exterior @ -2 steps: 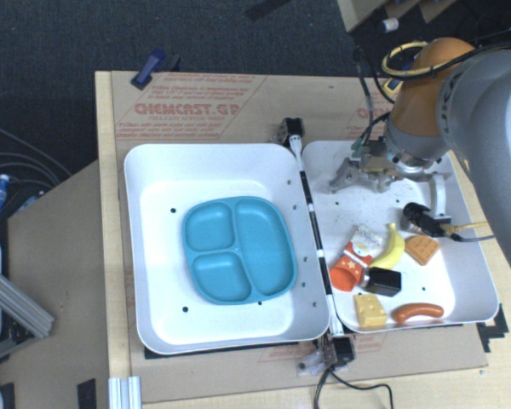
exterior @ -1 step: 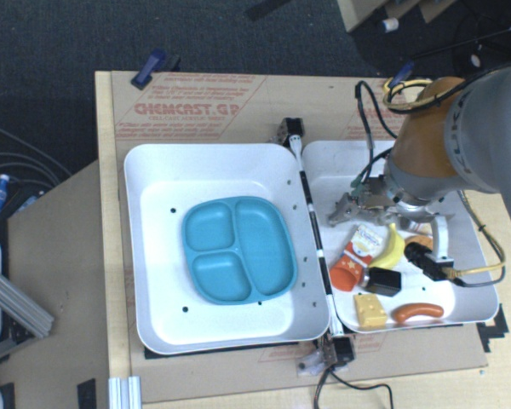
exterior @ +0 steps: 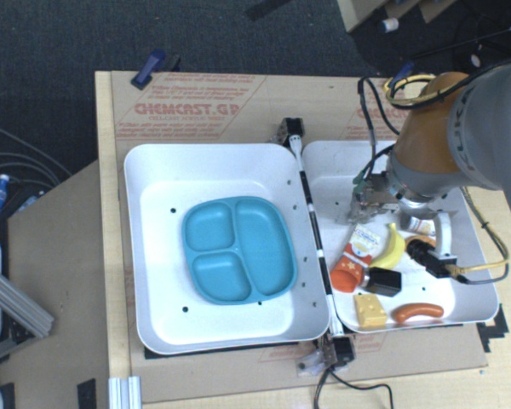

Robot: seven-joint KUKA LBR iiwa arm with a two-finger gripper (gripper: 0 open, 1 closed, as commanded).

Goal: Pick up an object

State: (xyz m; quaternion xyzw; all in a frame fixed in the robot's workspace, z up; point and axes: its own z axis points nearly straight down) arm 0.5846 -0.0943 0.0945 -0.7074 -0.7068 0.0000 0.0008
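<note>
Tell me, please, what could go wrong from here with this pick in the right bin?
The toys lie crowded: the banana, the black block and the red bottle touch or overlap, so the gripper may nudge neighbours or lift nothing. The sausage and cheese sit near the bin wall, which could block the grasp.

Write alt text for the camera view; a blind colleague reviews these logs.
A grey arm reaches from the right over the right white bin, which holds a banana, sausage, cheese wedge and other toy food. The left bin holds a blue divided plate.
</note>
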